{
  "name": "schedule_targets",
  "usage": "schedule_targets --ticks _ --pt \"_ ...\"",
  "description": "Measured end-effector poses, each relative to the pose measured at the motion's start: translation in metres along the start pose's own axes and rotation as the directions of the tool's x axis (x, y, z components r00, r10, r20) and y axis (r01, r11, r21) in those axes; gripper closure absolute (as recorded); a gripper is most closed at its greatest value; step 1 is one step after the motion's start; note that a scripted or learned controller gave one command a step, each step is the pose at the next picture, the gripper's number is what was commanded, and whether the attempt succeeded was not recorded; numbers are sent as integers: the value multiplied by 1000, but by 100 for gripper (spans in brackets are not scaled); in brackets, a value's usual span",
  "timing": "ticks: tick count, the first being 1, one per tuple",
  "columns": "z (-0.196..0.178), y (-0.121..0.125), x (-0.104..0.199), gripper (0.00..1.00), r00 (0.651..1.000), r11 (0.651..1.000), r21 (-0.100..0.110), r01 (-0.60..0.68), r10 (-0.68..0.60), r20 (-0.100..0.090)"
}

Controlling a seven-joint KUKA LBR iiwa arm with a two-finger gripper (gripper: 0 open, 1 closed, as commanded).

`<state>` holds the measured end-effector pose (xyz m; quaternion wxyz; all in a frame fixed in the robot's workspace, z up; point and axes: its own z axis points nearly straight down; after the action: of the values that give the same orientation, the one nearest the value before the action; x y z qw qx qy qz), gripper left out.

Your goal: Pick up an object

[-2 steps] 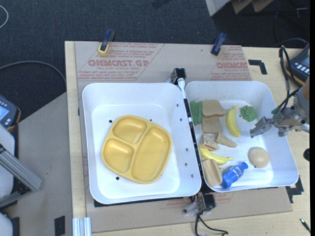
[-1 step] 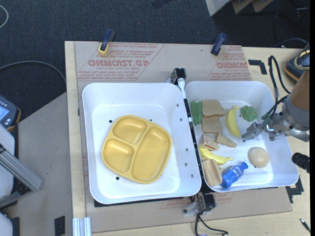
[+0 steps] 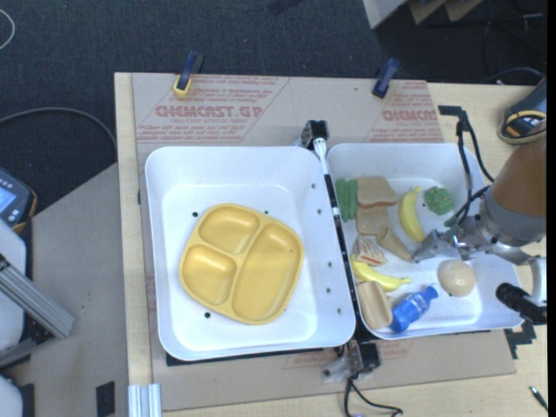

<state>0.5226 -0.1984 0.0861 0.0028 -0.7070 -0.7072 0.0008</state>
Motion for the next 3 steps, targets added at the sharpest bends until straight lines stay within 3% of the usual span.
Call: schedule_targets --ticks 1,3 --pt "-13 1 -1 100 1000 1000 -6 0 0 3" --pt "-116 -2 7 100 1000 1000 -11 1 -1 6"
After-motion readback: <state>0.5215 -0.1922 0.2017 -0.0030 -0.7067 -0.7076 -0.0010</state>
